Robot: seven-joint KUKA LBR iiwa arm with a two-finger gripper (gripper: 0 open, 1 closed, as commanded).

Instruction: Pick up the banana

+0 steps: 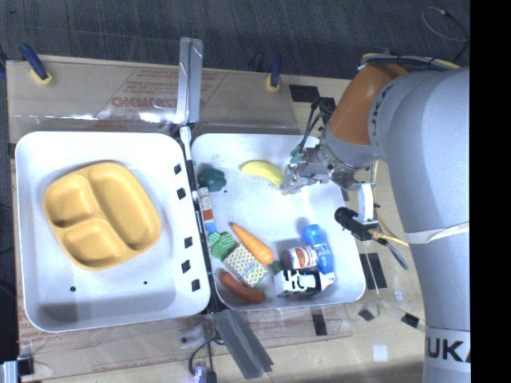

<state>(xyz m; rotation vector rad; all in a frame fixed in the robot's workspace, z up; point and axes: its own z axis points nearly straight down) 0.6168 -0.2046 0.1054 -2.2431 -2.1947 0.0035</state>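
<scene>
1. Gripper (294,175) hangs low in the right bin (351,290); finger spread is too blurred to tell.
2. Banana (262,171) lies just beyond the tips, unheld.
3. Best straddle its middle (it curves) before closing.

I see a divided tray (100,212) in the left bin (32,294). In the right bin (263,146), the banana (262,171) lies at the back, just left of the tool (294,178); carrot (253,244) and sausage (242,290) sit nearer the front.
</scene>
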